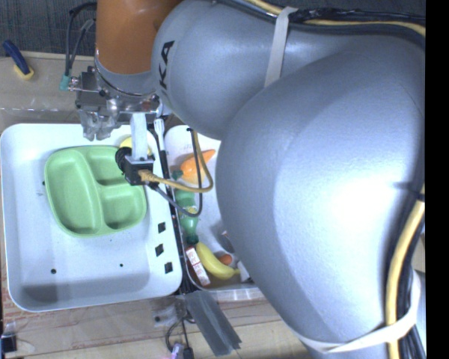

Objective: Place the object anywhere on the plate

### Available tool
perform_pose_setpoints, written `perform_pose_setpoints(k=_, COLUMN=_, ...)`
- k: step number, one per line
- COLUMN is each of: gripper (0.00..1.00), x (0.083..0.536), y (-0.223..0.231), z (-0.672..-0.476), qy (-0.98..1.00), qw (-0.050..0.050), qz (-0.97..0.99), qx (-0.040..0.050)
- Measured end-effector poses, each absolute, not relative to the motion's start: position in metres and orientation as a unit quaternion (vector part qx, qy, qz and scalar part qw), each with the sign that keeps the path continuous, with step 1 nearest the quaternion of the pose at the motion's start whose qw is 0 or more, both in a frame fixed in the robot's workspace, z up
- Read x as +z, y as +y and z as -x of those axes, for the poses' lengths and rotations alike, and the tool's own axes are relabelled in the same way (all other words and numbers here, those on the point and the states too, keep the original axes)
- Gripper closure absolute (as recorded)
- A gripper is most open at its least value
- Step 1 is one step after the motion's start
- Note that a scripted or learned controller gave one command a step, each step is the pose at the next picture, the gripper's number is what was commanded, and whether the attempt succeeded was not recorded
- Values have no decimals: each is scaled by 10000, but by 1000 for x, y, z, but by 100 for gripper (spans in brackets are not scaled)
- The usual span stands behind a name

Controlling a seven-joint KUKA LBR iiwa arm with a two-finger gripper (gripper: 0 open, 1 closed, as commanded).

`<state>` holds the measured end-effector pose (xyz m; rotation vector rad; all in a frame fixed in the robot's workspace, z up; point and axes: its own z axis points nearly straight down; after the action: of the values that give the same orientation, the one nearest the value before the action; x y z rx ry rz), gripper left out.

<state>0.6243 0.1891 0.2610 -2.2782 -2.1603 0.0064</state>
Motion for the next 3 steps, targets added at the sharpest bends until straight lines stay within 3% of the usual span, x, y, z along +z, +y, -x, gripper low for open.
perform_pose_setpoints(k=1, gripper=100, x=234, y=219, z=-586, qy=-6226, qw=14, qz=7825, qx=32)
perform_pose_setpoints(k=2, gripper=0, x=234, y=219, z=-586, qy=-6224, qw=14, qz=7827, qx=32)
perform_pose_setpoints(k=3, gripper=100, x=244, y=219, z=-586, qy=-6246, qw=22, qz=7809, qx=47)
